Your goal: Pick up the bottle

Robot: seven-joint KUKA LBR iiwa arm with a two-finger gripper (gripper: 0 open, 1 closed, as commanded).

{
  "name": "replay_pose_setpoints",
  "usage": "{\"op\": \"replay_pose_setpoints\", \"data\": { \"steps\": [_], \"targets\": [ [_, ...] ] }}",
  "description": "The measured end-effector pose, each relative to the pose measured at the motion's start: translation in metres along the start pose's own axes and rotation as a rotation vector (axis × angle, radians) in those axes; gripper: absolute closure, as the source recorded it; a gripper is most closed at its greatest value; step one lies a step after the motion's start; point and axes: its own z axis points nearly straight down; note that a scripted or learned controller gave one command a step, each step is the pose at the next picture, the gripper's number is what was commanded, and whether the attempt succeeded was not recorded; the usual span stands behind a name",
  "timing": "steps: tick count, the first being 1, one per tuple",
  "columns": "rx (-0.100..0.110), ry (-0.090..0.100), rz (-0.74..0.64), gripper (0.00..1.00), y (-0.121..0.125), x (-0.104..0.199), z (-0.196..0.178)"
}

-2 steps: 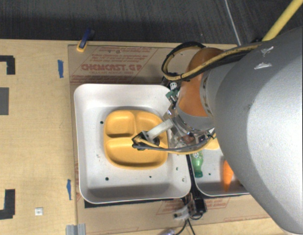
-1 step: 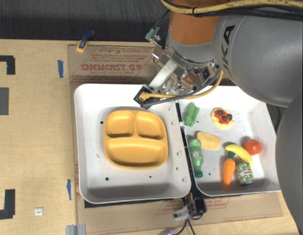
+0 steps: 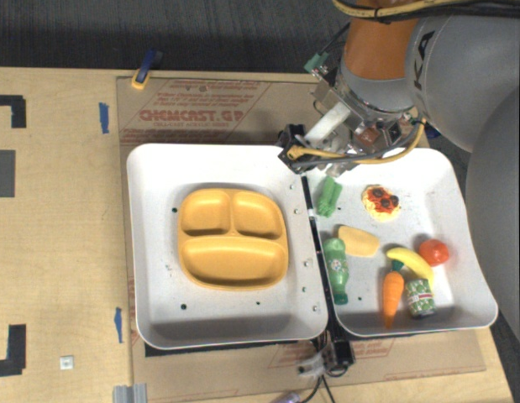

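The bottle (image 3: 335, 269) is green with a pale label. It lies on its side along the left wall of the right bin (image 3: 461, 225), pointing toward the front. The gripper (image 3: 330, 173) hangs over the back left corner of that bin, well behind the bottle and apart from it. Directly under the gripper is a small green piece (image 3: 329, 196); I cannot tell whether it is touched or held. The grey arm with its orange band (image 3: 386, 23) comes in from the upper right.
The right bin also holds a pale yellow wedge (image 3: 359, 240) next to the bottle, a toy pizza (image 3: 381, 201), a banana (image 3: 409, 261), a tomato (image 3: 433, 251), a carrot (image 3: 392, 296) and a green can (image 3: 420, 296). A yellow divided plate (image 3: 233, 235) sits in the left bin (image 3: 150, 225).
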Motion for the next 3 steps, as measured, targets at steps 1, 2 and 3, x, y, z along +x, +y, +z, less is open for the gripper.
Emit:
{"op": "replay_pose_setpoints", "data": {
  "steps": [1, 2, 3],
  "targets": [
    [0.000, 0.002, -0.227, 1.00, -0.002, -0.057, 0.117],
    [-0.003, 0.002, -0.266, 1.00, 0.043, -0.109, 0.090],
    [-0.002, 0.003, -0.267, 0.00, 0.043, -0.108, 0.091]
  ]
}}
